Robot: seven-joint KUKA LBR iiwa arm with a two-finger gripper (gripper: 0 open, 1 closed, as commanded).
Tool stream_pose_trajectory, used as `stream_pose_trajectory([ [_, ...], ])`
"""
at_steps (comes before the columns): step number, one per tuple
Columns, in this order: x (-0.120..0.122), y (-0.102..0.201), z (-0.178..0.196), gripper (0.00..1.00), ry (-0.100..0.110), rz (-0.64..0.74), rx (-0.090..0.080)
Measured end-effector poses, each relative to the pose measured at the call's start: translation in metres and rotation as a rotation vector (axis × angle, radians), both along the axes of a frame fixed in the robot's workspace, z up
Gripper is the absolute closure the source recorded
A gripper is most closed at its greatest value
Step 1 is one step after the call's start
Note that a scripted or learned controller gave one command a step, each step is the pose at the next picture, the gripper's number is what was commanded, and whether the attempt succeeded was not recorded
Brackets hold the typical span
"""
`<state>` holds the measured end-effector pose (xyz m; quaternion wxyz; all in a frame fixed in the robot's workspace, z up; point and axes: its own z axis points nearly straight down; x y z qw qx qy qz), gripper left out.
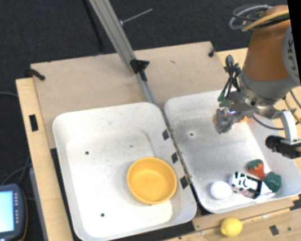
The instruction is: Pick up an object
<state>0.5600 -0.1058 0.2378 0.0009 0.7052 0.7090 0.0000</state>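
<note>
My gripper (223,120) hangs over the upper part of the right bin (199,137); can't tell its state, too small and blurred. Nothing visibly held. Step: approach, pick not yet made. Candidates all sit below and slightly right of the tool, clustered in the bin's near corner: white ball (220,189), black-and-white toy (245,183), a green piece (273,182). Yellow bowl (152,179) is well off to my left in the other bin (88,156). Next move likely calls for shifting toward that cluster, then descending on one item.
</note>
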Motion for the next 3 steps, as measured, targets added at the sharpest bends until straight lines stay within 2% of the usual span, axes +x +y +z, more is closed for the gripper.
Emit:
stream_pose_trajectory([
  [1,0.001,0.052,0.005,1.00,0.000,0.002,0.003],
  [2,-0.015,0.101,-0.004,1.00,0.001,0.000,0.002],
  [3,-0.025,0.156,0.008,1.00,-0.001,0.001,0.004],
])
